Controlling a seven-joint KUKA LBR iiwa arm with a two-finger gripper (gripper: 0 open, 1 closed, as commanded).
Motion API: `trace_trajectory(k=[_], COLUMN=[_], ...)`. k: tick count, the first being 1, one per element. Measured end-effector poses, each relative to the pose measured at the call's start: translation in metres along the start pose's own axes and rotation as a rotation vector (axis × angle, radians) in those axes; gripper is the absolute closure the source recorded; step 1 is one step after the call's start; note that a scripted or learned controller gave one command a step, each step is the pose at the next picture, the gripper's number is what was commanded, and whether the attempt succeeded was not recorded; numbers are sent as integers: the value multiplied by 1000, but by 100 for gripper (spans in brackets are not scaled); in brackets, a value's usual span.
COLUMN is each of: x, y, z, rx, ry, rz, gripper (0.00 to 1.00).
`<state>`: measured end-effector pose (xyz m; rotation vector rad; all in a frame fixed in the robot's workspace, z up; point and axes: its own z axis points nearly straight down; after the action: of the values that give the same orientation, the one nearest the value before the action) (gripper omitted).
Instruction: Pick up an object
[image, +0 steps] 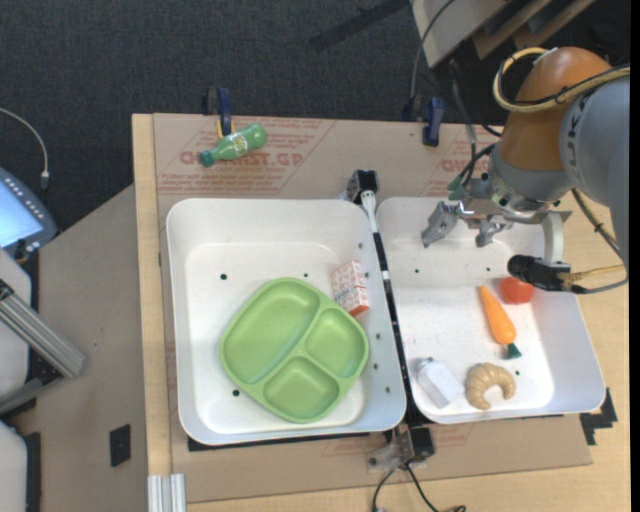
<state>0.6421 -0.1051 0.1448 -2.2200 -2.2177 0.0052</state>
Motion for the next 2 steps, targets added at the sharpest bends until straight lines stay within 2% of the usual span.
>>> trace_trajectory(k=[1, 2], x=[-8, -7], y=[2, 2], z=[60, 60], rx=[1, -2], ry=[0, 0], rz=[0, -1], gripper=[0, 0])
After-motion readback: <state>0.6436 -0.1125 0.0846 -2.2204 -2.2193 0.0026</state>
